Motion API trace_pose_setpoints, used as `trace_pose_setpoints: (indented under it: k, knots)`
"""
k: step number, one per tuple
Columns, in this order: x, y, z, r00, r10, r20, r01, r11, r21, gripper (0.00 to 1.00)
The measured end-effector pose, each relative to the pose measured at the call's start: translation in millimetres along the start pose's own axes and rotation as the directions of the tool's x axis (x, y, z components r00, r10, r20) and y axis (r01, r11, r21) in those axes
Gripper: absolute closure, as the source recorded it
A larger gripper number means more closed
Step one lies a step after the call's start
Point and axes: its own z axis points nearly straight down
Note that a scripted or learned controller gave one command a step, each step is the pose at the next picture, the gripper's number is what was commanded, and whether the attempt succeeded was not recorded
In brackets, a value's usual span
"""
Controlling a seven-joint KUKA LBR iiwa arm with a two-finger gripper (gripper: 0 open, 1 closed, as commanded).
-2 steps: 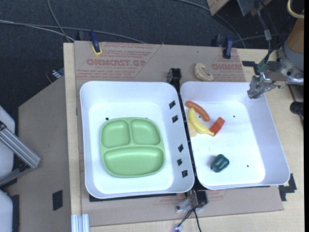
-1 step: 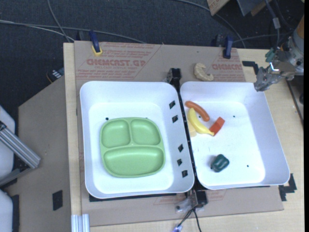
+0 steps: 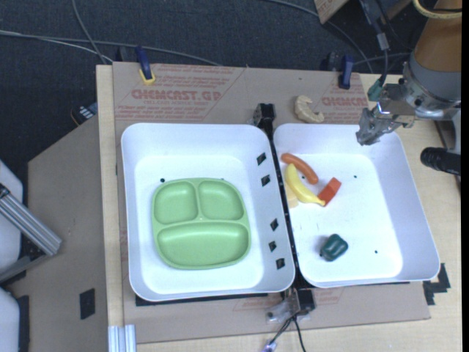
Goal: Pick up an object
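Note:
In the right bin (image 3: 396, 226) lie a yellow banana (image 3: 299, 186), an orange sausage-shaped piece (image 3: 301, 167), a small red-orange block (image 3: 330, 190) and a dark green pepper (image 3: 334, 248). My gripper (image 3: 371, 133) hangs over the bin's far right corner, well apart from all of them, to their upper right. Nothing shows between its fingertips.
The left bin (image 3: 139, 196) holds a green divided plate (image 3: 201, 222). A beige curved piece (image 3: 308, 109) lies on the cardboard beyond the right bin. Blue clamps (image 3: 145, 66) (image 3: 345, 72) grip the board's far edge. Black clips run down the seam between the bins.

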Motion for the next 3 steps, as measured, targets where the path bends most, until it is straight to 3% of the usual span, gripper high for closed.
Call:
trace_pose_setpoints:
  k: [1, 3]
  knots:
    - [41, -16, 4, 1.000, 0.002, 0.001, -0.002, 1.000, 0.001, 1.00]
    - [154, -62, 31, 1.000, 0.001, 0.000, -0.001, 1.000, 0.003, 1.00]
